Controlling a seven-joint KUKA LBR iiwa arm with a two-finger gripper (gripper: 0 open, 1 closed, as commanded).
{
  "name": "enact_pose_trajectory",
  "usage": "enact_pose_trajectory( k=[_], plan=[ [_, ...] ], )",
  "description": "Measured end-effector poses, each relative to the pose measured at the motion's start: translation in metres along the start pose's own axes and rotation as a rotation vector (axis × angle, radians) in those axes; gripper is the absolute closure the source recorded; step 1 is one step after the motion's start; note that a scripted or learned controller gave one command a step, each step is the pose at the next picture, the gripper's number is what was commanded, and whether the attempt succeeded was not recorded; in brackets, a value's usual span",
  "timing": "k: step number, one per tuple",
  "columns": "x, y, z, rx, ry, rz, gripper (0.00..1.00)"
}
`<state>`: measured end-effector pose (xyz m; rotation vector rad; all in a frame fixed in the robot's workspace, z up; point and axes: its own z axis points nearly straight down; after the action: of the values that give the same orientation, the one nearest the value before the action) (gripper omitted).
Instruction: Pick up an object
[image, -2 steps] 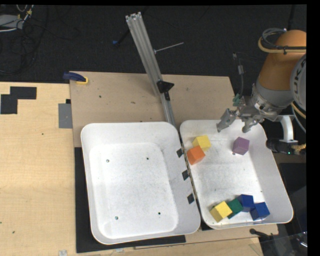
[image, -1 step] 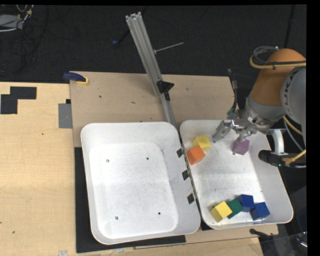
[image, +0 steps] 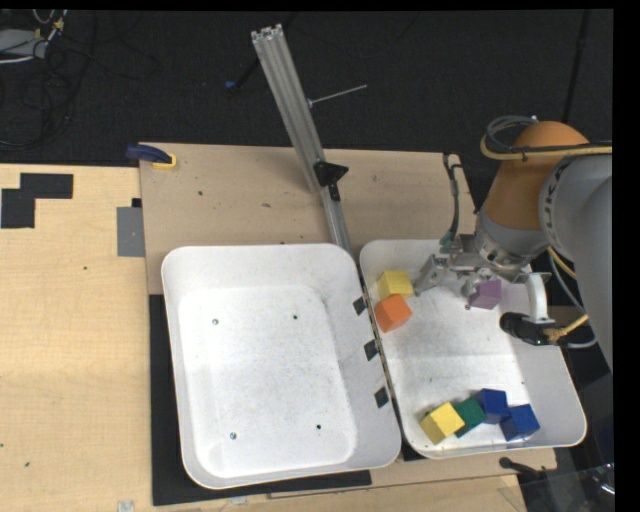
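While the left bin (image: 265, 365) offers a broad white floor, the task's things all sit in the right bin (image: 470, 360). Against its left wall, a yellow cube (image: 394, 284) touches an orange cube (image: 392, 312) just below it. Along the near edge lies a cluster of 4: a second yellow block (image: 441, 421), a green block (image: 469, 412) and 2 blue blocks (image: 506, 412), packed together. Further right, the gripper (image: 468, 268) hangs over the bin's far right part, with a purple block (image: 487, 293) showing just beneath it. The fingers look spread rather than pinched, and the purple block appears to sit beside or under them; whether it is truly clamped cannot be told from this angle.

The likely risk is a false grasp: if the block rests against only 1 finger, it would probably slip or be nudged aside on a lift. The far rim of the bin is close behind the gripper, so a push could wedge the block there. Open room lies in the bin's middle, between the 2 groups of cubes, where a descent looks least likely to strike anything.
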<state>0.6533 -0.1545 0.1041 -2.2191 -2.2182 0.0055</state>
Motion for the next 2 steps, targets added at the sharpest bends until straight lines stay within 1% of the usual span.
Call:
enact_pose_trajectory(
  k=[1, 2],
  plan=[
    [0.000, 0.000, -0.012, -0.002, 0.000, 0.001, 1.00],
    [-0.001, 0.003, -0.055, -0.008, -0.001, -0.001, 1.00]
  ],
)
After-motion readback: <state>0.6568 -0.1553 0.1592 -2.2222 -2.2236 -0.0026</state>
